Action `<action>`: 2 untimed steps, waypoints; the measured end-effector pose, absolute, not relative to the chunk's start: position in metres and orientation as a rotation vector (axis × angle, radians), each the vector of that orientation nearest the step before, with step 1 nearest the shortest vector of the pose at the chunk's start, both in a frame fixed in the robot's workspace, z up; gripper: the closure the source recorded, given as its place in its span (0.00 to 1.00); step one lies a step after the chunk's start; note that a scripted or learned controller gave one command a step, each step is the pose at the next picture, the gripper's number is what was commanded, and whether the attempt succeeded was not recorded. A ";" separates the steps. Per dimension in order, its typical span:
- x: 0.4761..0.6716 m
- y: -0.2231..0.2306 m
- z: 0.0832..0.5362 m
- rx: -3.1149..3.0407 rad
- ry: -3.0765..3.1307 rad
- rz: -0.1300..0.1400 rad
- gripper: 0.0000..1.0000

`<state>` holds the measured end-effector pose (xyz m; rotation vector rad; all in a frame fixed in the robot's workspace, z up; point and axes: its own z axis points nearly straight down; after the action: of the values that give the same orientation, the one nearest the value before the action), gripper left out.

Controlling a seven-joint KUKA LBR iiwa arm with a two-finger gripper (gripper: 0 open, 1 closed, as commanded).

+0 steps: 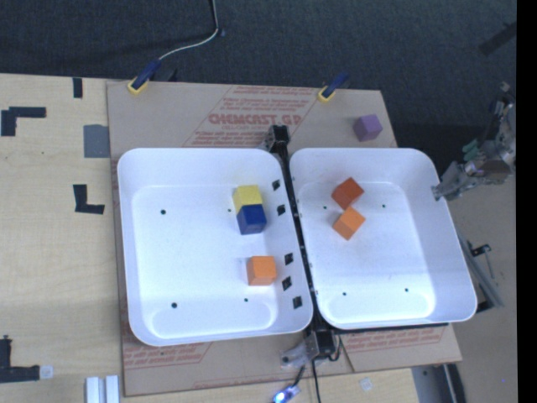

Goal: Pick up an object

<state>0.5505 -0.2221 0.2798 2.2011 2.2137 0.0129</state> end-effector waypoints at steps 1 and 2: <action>0.497 -0.224 0.205 2.230 2.225 -0.008 1.00; 0.481 -0.223 0.140 2.228 2.226 -0.006 1.00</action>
<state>0.4812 -0.2228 0.1403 2.2279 2.2263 -0.0063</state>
